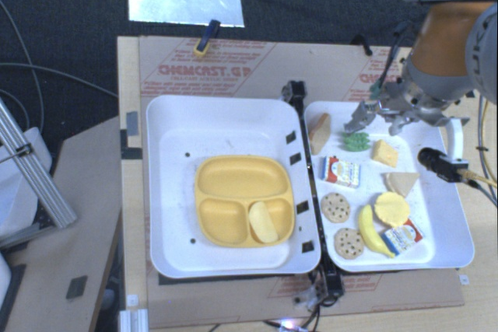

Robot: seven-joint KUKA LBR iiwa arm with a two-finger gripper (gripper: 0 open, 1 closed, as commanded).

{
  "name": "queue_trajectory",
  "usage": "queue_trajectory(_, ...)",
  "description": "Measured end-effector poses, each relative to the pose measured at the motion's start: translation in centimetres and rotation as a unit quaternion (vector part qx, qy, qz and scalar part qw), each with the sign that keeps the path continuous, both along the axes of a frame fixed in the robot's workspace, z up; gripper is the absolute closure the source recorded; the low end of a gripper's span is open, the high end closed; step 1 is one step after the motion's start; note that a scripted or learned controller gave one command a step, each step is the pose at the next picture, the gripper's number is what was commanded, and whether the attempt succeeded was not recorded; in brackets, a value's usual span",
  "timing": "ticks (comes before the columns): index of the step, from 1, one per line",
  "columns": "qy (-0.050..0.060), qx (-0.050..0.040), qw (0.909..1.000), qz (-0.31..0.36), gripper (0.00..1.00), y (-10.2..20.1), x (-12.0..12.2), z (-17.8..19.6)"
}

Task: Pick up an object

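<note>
While our arm [455, 27] leans in from the right, its claw [383, 118] hangs over the right bin [459, 241], just above a green leafy piece [356, 141]; we cannot tell its spread. A smooth yellow tray [233, 186] fills the left bin [167, 167].

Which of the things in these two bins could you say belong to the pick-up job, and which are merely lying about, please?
Belonging to the job:
- tool, above the right bin
- green toy broccoli, just below the tool
- yellow cheese cube

Lying about:
- banana
- two cookies
- small milk carton
- yellow divided plate in the left bin
</note>
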State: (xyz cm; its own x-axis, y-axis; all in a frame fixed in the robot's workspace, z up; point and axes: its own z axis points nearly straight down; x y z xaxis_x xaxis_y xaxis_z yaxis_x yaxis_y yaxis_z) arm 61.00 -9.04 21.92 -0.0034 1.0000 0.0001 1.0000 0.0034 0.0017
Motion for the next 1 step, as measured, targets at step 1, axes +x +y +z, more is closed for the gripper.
queue_trajectory(1, 0.006, 0.0004, 1.0000, -0.004, 0.00, -3.56, -6.65, -9.72)
